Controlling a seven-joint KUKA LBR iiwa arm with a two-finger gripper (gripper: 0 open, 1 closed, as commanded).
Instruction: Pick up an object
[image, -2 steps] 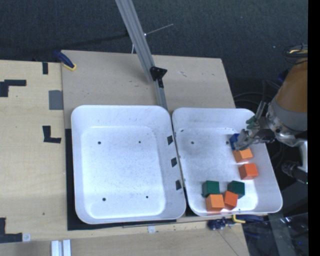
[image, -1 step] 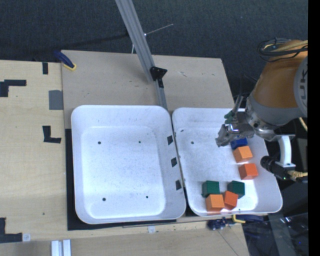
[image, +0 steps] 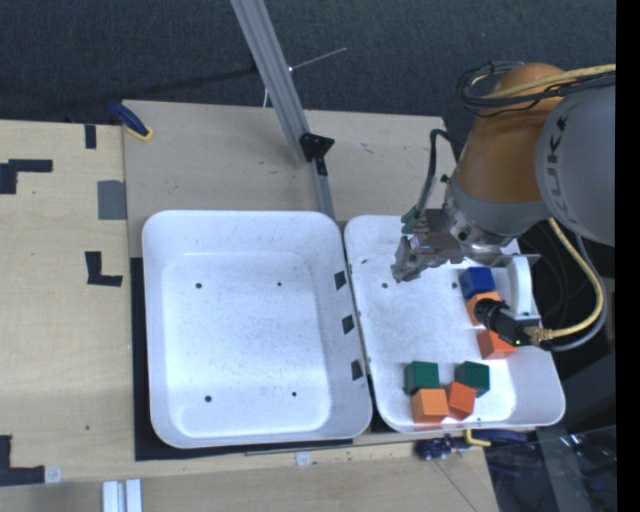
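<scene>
1. Lying nearest the camera, along the front edge of the right bin (image: 385, 405), were four blocks in a tight cluster: an orange block (image: 431, 404) and a second orange block (image: 461, 398) in front, with a dark green block (image: 421, 375) and another green block (image: 472, 376) just behind them. Each front block touched or almost touched the one behind it.
2. Further back on the bin's right side sat a red-orange block (image: 494, 345), partly hidden by a black fitting on the arm's cable.
3. Behind that lay a small orange piece (image: 481, 301) and, touching it on the far side, a blue block (image: 477, 280).
4. Left of the blue block, the gripper (image: 407, 268) hung over the far-left part of the right bin, fingers pointing down and to the left. Whether they were spread or closed could not be told at that angle; nothing was seen between them.
5. The left bin (image: 245, 325) lay beside the right bin, their rims touching.
6. Beyond the bins, a grey metal pole (image: 283, 85) slanted across the wooden bench (image: 210, 160).
7. At the far left of the bench rested a blue and yellow object (image: 131, 119).
</scene>
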